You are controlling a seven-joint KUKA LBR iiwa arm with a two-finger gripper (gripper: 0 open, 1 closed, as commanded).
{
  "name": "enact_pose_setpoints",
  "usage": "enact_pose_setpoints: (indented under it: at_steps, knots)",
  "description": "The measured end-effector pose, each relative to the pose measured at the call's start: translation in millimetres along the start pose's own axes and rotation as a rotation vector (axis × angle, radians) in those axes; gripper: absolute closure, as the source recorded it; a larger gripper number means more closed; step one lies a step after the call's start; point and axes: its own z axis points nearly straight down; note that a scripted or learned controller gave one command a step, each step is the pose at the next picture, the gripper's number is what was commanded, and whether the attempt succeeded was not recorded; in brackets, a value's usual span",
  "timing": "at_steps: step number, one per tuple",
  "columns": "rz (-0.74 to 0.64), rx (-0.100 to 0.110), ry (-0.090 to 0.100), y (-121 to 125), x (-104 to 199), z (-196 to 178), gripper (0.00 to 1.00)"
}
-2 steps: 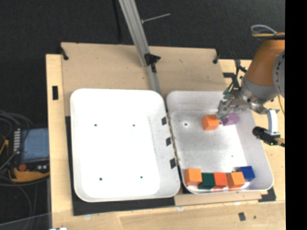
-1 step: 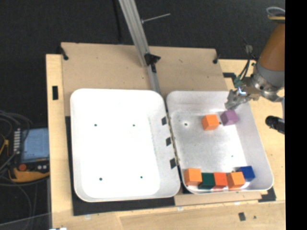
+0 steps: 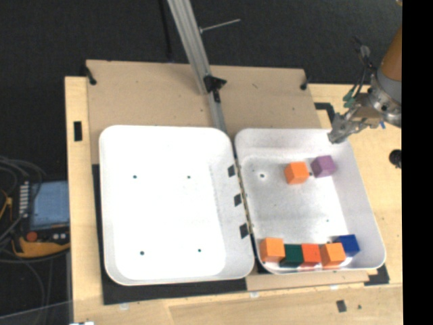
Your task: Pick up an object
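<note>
Two white bins sit side by side on the bench; the left bin (image 3: 169, 202) has only bare floor showing, while the right bin (image 3: 304, 215) holds seven blocks; an orange block (image 3: 295, 172) and a purple block (image 3: 323, 166) sit just beside each other near its far wall; three more orange, one green (image 3: 293, 254) and one blue block (image 3: 348, 244) line its near edge; the gripper (image 3: 338, 133) hangs over the bin's far right corner, holding nothing visible.

White bins (image 3: 169, 135) hold orange cubes (image 3: 295, 172), one purple (image 3: 323, 166), one green (image 3: 293, 254), one blue (image 3: 348, 244)
</note>
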Motion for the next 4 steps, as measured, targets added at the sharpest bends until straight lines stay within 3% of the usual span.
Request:
enact_pose_setpoints:
  at_steps: [1, 4]
  knots:
    - [-0.003, 0.007, 0.003, -2, 56, -5, 1.0]
    - [-0.002, 0.009, 0.003, -44, 200, 18, 1.0]
